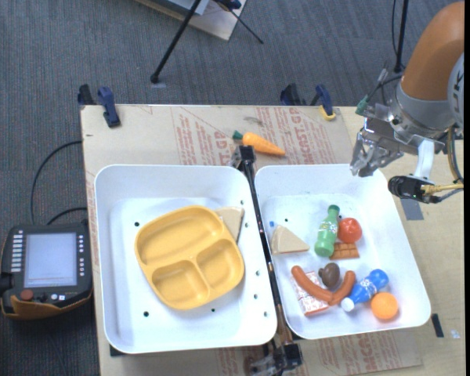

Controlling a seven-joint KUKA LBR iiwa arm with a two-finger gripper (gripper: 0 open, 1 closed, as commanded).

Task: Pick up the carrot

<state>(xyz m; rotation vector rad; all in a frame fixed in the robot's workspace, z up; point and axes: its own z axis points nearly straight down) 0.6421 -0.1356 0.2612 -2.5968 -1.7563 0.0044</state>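
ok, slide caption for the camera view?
Carrot lies on the bench behind both bins; hand hovers over the right bin's far edge.

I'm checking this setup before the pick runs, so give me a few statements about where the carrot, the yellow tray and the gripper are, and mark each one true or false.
1. The carrot lies on the bench outside both bins. True.
2. The yellow tray sits in the right bin. False: it sits in the left bin.
3. The gripper holds the carrot. False: it hangs over the back rim of the right bin, well to the right of the carrot.
4. A green bottle lies in the right bin next to a tomato. True.
5. An orange ball lies in the left bin. False: it lies near the front right corner of the right bin.
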